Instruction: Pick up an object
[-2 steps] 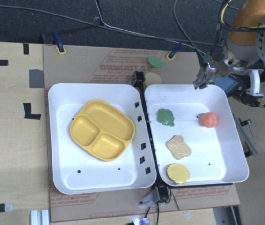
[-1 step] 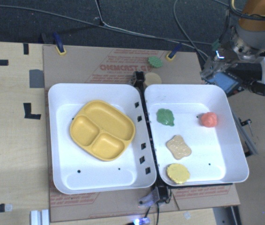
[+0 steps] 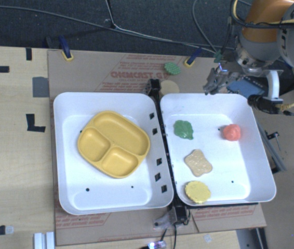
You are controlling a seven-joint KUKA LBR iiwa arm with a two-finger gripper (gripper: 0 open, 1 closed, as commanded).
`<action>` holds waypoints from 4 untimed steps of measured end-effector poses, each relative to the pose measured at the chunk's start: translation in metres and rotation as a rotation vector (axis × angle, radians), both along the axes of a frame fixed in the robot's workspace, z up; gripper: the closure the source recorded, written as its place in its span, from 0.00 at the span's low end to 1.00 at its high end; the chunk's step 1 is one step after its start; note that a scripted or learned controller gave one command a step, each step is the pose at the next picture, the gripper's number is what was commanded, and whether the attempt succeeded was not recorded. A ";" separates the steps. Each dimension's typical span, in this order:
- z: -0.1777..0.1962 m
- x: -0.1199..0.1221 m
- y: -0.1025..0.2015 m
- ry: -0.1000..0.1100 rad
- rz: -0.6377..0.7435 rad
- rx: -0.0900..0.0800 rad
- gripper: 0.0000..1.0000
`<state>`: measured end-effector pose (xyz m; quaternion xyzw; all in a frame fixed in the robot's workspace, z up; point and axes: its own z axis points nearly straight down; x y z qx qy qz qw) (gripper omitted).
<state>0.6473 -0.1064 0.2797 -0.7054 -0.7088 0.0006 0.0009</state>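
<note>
The red toy [image 3: 231, 132], a small rounded piece of play food, lies in the right bin [image 3: 251, 183] and is the likeliest pick: it sits below the gripper [image 3: 215, 83] and a little to the right in the camera view, nearer to the fingers than anything else in that bin. The gripper hangs over the bin's far rim, above the cardboard, well apart from the toy and touching nothing. Its fingers look slightly parted and hold nothing between them, though they are small and dark against the background, so the gap is hard to judge. The toy is roughly round, with no clear long axis, so the approach angle should matter little; the move turns on coming down and toward the near side.

Counted: 4 small items in the right bin, namely 1 red toy, 1 green leafy piece [image 3: 183, 129], 1 tan cracker-like piece [image 3: 198, 163] and 1 yellow disc [image 3: 197, 192]. The left bin [image 3: 66, 154] holds 1 yellow divided plate [image 3: 113, 143]. 1 green scrap [image 3: 172, 67] lies on the cardboard beyond the bins.
</note>
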 end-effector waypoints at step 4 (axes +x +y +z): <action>-0.035 -0.086 0.183 0.001 -0.002 -0.001 1.00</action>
